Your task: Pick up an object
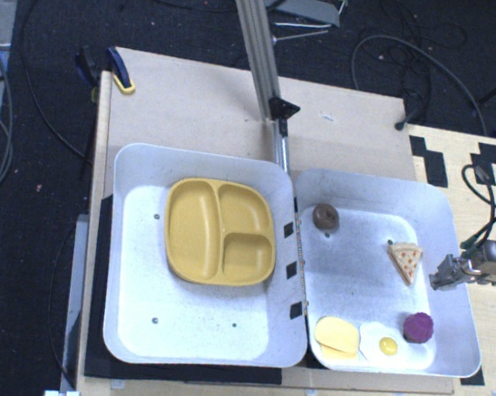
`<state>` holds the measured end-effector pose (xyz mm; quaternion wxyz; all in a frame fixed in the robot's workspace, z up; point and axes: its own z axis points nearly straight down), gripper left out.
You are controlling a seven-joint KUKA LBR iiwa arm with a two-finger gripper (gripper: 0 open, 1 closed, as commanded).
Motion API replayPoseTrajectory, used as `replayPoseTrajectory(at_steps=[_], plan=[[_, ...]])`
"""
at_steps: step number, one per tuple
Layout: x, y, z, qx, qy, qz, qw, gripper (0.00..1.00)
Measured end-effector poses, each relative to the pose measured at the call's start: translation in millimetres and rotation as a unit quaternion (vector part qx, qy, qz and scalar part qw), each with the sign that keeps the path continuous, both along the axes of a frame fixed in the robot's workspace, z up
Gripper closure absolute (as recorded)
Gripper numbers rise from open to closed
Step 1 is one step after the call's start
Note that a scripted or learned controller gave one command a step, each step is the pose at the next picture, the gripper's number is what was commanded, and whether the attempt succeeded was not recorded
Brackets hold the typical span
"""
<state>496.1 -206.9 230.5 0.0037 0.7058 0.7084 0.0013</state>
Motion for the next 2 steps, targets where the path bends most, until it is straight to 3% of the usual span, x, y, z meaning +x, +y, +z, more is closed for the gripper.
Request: replayPoseTrajectory(at_steps=[1, 2], plan=[[10.0, 3.5, 48.2, 0.0001, 0.000, 0.000, 1.0000, 1.00], [21.1, 55.9, 50.3, 0.0021, 0.003, 0.002, 1.0000, 1.00]])
